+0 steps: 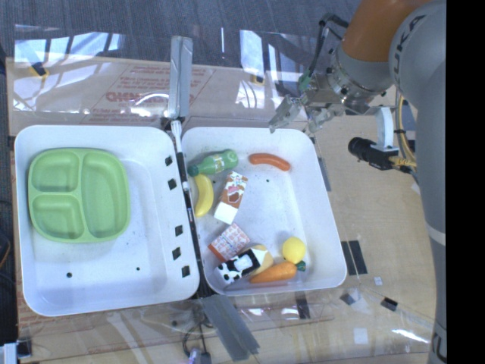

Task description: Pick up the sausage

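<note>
The sausage (270, 161) is a small orange-red link lying near the far edge of the right bin (324, 226). My gripper (295, 120) hangs above the bin's far right corner, up and to the right of the sausage and apart from it. Its two fingers (279, 118) are spread, with nothing between them.
The right bin also holds a green bottle (214, 162), a banana (203, 194), two small cartons (233, 189), a cow-patterned toy (244, 265), a lemon (294, 249) and a carrot (274, 273). A green divided plate (78, 195) lies in the left bin (151, 271).
</note>
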`<action>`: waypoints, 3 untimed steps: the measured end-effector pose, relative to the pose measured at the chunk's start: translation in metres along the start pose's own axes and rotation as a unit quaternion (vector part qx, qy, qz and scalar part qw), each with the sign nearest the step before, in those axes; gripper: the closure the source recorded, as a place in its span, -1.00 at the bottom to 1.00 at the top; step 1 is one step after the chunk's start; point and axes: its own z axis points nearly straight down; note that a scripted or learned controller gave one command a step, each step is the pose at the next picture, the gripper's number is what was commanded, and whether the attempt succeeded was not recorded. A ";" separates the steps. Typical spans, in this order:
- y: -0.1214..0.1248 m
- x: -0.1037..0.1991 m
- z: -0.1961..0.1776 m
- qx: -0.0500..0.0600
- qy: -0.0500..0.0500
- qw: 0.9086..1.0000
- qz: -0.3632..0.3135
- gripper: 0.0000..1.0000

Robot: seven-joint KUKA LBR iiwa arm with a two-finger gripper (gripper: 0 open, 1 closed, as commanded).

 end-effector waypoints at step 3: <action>0.024 -0.035 0.172 -0.011 -0.006 0.994 -0.105 1.00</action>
